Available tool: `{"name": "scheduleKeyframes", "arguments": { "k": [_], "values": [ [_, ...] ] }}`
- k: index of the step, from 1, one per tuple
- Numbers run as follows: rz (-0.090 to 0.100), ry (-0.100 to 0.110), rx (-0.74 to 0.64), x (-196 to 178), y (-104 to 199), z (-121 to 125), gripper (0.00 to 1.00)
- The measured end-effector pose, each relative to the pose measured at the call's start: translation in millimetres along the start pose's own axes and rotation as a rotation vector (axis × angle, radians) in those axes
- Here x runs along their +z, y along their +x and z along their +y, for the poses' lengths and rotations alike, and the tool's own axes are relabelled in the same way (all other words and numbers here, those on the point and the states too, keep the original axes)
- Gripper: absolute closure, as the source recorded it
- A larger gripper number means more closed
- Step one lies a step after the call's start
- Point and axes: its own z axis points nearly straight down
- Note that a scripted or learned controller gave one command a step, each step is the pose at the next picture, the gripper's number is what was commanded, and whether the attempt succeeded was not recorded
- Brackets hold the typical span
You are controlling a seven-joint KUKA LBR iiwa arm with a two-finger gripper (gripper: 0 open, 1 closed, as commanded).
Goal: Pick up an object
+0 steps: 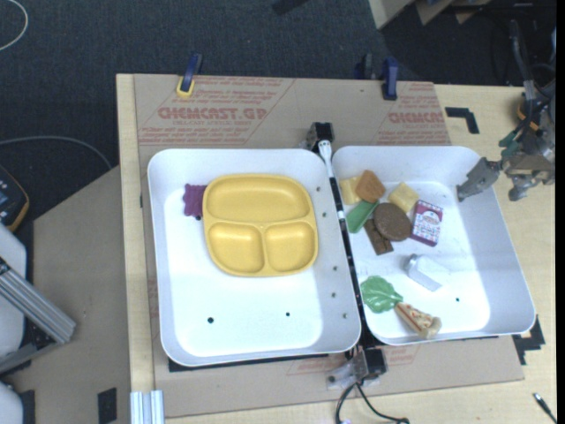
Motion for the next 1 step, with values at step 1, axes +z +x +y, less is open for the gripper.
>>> {"name": "scheduleKeyframes", "arguments": {
  "k": [1],
  "values": [
    [-0.003, -0.011, -0.003, -6.1, 0.4, 2.2, 0.0]
  ]
}}
